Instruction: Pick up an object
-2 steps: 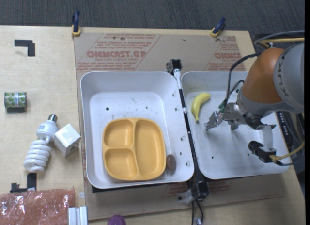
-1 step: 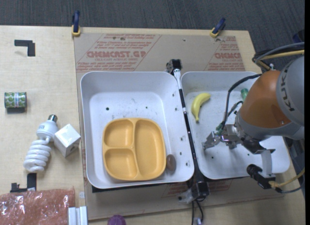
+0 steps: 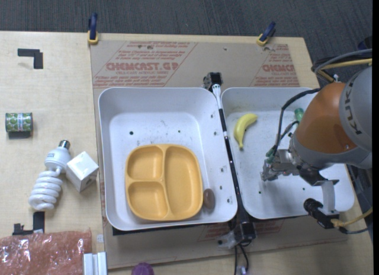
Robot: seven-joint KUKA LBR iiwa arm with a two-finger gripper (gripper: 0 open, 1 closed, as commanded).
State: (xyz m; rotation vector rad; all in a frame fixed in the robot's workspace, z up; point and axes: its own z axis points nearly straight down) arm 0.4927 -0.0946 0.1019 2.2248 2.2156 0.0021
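Seen from above at a slant, two shallow white bins sat side by side on a bench. The arm (image 3: 331, 128), grey with an orange band, reached in from the right and covered much of the right bin (image 3: 254, 205); a small green object (image 3: 299, 114) peeked out from behind it, too hidden to identify. The gripper (image 3: 271, 170) hung low over the right bin's floor, and its small, dark tip was too hard to read to tell whether it was spread or closed; nothing could be seen held in it.

A banana (image 3: 244, 127) lay in the right bin's upper left part, near the divider between the bins, up and to the left of the gripper and apart from it. Bare white floor lay between them and along the bin's lower left.

The left bin (image 3: 112, 149) held a yellow divided plate (image 3: 164, 182) with a small brown object (image 3: 208, 198) just beside its right edge.
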